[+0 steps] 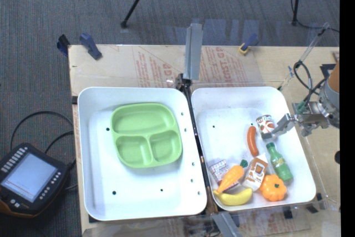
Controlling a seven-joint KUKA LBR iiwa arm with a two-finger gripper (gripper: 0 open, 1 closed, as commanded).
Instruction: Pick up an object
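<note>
Two white bins — fingers [284, 122] over right bin [238, 98], beside can [264, 124]; spread or pressed, unclear.

The arm [331, 98] was cut off at the right edge. The can [265, 125] sat partly behind the gripper [284, 124]; its label was unreadable.

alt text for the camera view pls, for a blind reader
A gripper reaches in beside a small can in the right bin, among toy foods. The left bin holds a green divided plate.
</note>
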